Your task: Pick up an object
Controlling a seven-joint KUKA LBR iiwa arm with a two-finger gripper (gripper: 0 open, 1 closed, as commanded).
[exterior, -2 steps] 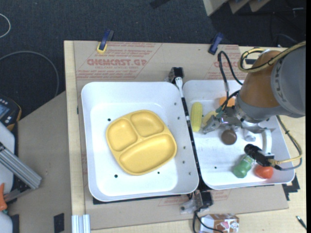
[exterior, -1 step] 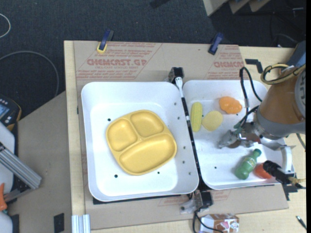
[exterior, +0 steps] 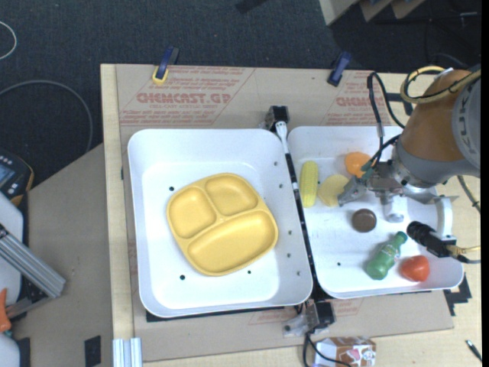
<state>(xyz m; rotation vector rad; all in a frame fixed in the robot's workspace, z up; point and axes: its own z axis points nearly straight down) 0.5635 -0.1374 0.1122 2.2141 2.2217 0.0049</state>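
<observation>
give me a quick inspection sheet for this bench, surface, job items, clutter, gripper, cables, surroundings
surface: wooden board with red print, bearing the left bin and right bin side by side.
job's things: in the right bin, corn cob, pale yellow piece, orange piece, brown round piece, green bottle, red tomato. In the left bin, yellow divided plate.
clutter: small printed box at the board's near edge.
grippers: gripper low over the right bin beside the pale yellow piece; grip unclear.
cables: black cable along the arm; cable loop on the floor.
surroundings: dark carpet, two clamps.
</observation>
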